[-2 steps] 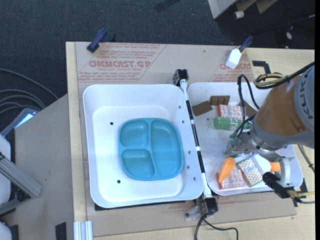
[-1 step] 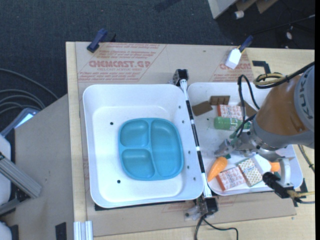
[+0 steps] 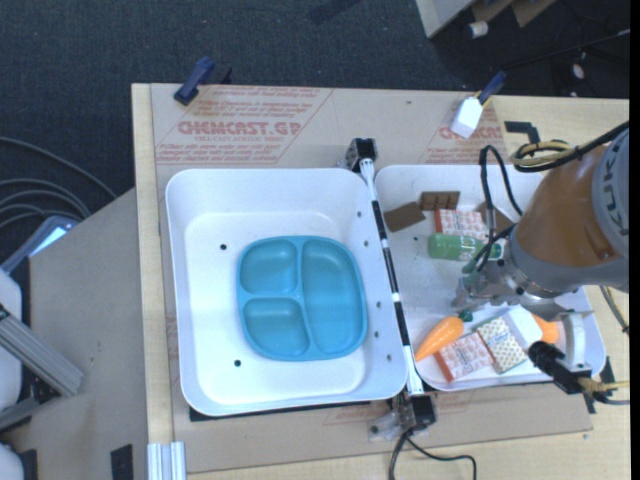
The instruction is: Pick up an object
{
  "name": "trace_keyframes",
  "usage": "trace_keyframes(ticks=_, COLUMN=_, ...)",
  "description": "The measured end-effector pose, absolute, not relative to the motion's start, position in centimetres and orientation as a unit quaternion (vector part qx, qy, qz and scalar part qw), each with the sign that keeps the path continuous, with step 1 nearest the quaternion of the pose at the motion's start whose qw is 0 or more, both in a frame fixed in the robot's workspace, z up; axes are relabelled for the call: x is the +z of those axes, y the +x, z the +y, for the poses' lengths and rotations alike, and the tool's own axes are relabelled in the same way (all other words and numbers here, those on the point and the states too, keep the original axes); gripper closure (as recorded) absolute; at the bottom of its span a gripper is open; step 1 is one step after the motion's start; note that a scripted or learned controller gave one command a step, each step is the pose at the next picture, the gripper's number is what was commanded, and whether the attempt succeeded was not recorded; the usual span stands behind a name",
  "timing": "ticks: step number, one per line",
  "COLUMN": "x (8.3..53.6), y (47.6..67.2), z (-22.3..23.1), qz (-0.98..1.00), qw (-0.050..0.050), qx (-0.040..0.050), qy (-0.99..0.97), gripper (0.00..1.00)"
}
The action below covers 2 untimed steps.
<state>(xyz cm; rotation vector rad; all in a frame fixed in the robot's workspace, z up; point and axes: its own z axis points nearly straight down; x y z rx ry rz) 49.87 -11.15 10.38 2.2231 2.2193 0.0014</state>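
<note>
The grey arm [image 3: 575, 223], orange-banded above the wrist, reaches in from the right, its gripper [image 3: 478, 298] pointing down.

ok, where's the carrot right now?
The carrot lies in the right bin, near its front left corner, just left of a patterned packet and below the hand.

My arm [image 3: 570, 233] shows a broad orange band above a rounded grey wrist housing — smooth, slightly glossy. Black cables loop along its upper side, one with yellow marking. Below the grey housing I see the gripper [image 3: 478, 296] — dark metal, small and angular.
</note>
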Motion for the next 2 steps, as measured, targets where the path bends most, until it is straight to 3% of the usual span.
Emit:
trace_keyframes(ticks=1, x=10.4, y=49.9, z=-11.1, qz=0.706, qw=0.0, qx=0.0004, qy=0.708, gripper=0.0)
trace_keyframes(ticks=2, x=8.4, y=57.1, z=-10.2, qz=0.707, qw=0.0, qx=0.0002, qy=0.707, gripper=0.0)
